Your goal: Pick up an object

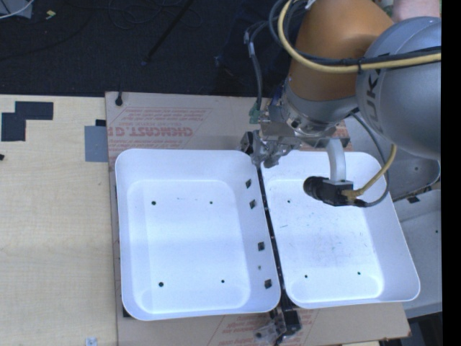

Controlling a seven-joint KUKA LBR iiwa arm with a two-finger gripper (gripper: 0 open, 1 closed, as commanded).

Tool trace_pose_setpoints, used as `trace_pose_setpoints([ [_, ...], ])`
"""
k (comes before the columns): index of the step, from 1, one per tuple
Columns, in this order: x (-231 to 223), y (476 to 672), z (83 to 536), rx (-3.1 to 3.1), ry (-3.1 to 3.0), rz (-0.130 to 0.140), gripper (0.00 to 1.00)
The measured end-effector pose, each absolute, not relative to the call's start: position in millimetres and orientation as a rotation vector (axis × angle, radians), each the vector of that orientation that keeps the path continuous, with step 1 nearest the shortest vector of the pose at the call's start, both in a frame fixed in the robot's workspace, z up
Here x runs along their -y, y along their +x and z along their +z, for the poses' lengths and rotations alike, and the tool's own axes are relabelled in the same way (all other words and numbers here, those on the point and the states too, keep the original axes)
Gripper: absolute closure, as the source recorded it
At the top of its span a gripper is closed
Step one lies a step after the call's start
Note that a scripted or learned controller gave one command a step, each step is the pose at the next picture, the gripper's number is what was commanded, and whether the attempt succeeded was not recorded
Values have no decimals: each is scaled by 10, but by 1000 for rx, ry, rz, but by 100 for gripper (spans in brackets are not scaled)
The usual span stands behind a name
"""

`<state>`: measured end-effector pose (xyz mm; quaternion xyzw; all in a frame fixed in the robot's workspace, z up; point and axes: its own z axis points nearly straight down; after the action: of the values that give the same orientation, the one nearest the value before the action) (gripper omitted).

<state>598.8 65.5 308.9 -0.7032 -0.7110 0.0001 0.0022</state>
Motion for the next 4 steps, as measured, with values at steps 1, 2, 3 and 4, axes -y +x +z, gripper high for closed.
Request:
trace_pose_setpoints([
  [1, -529, 6125, 3948, 2229, -2221, -8, 100],
  [2, -1232, 6441, 3297, 2223, -2212, 8, 100],
  [3, -2219, 6266, 2469, 2225, -2206, 13, 100],
  [4, -2438, 5694, 1514, 2218, -2212, 23, 100],
])
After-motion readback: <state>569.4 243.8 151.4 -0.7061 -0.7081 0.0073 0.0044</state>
